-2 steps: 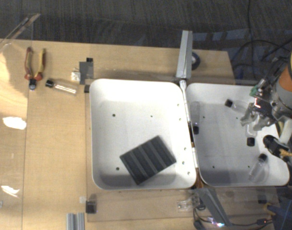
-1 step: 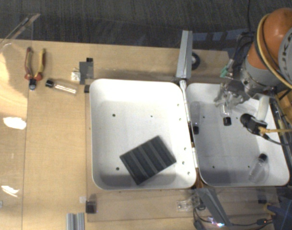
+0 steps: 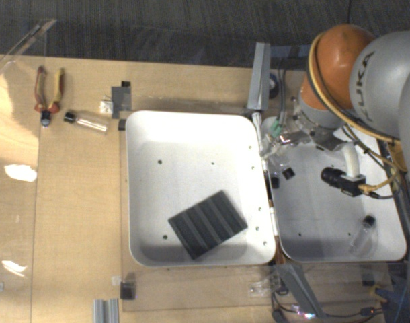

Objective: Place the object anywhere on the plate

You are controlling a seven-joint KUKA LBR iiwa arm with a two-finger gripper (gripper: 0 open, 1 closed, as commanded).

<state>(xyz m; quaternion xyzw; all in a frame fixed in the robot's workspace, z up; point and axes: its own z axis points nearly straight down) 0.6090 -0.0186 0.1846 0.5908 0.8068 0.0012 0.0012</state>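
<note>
1. The arm comes in from the right, and its tool [image 3: 280,140] hangs over the top left corner of the right bin [image 3: 326,244]; whether it is spread or pressed together, I cannot tell.
2. A dark ribbed slab [image 3: 207,224] lies flat and askew in the left bin [image 3: 191,133], near the front right corner; I take it for the plate.
3. A small dark piece [image 3: 288,173] just below the tool may be the object: probably light and stiff, best pinched across its narrow sides.
</note>
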